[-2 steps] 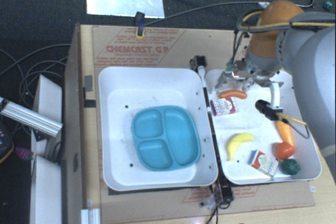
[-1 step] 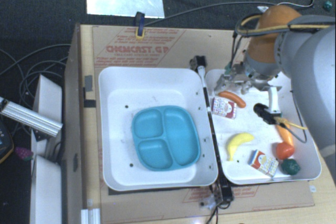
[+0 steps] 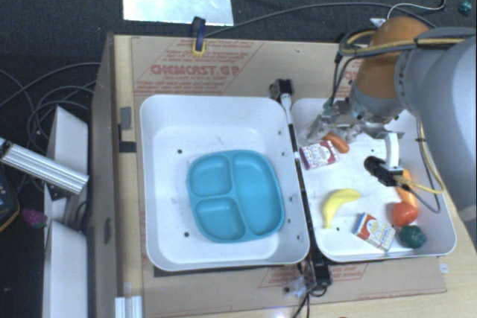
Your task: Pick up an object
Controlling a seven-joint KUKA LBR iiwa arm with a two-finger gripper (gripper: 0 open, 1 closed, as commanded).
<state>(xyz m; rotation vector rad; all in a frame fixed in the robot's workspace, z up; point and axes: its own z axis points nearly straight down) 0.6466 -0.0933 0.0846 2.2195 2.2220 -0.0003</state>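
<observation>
Two white bins sit side by side on the surface (image 3: 223,59). The left bin (image 3: 160,160) holds one blue plate (image 3: 235,194) with three compartments, lying flat near the middle of the bin.

The right bin (image 3: 440,231) holds seven loose things. There is one banana (image 3: 339,203) near the middle, curved and lying flat. There are two small boxes: a red box (image 3: 318,155) close to the wall shared with the left bin, and a second box (image 3: 375,231) towards the near edge, just beside the banana's lower end. One orange-red sausage (image 3: 337,144) lies just above and to the right of the red box, nearly touching it. At the right side there is one small orange piece (image 3: 406,195), one red ball (image 3: 404,214) right below it, and one green ball (image 3: 412,237) below that, close to the near corner. These three sit in a tight column; whether they touch is hard to tell.

One arm (image 3: 440,78) reaches in from the right, its orange band high over the far edge of the right bin. The wrist bends down and to the left. The gripper (image 3: 332,126) hangs low over the far left part of the right bin, directly above the sausage. Whether the gripper is wide or narrow I cannot tell, and nothing is plainly held in it.
</observation>
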